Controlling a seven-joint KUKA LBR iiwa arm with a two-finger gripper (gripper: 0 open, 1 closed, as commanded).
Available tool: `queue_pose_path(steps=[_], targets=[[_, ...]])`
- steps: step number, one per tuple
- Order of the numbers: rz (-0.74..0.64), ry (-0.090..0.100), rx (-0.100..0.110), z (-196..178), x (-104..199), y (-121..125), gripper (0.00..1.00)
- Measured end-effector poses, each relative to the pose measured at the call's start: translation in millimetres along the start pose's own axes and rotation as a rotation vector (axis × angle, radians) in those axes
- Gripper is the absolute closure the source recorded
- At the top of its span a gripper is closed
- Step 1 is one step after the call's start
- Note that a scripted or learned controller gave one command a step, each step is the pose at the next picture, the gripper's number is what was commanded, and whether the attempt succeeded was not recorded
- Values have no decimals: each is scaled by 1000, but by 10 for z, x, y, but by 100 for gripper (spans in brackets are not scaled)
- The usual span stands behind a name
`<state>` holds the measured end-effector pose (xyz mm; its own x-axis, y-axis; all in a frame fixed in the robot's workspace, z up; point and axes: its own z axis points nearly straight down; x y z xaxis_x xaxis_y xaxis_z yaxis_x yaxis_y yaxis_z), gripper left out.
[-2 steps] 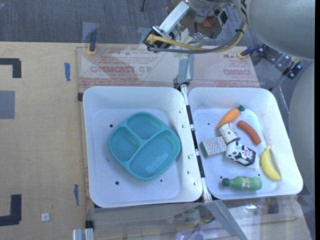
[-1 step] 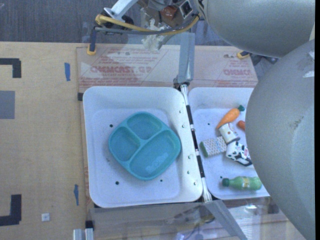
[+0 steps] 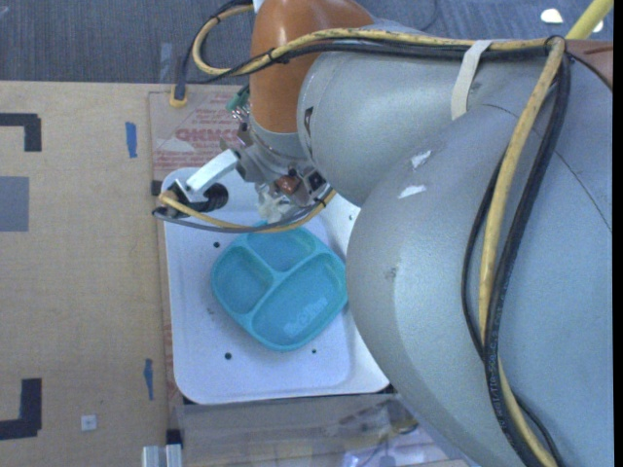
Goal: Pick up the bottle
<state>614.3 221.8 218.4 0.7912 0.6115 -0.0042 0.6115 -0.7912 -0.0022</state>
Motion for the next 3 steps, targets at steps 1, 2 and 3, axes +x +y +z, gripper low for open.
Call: queue_pose_path(steps=[1,2,3], targets=[[-6,0,-3,-1721,-267,349,100],[-34,1,-2,-2137,-181,-188,100],[20,-1,0,-1285,341,244,100]])
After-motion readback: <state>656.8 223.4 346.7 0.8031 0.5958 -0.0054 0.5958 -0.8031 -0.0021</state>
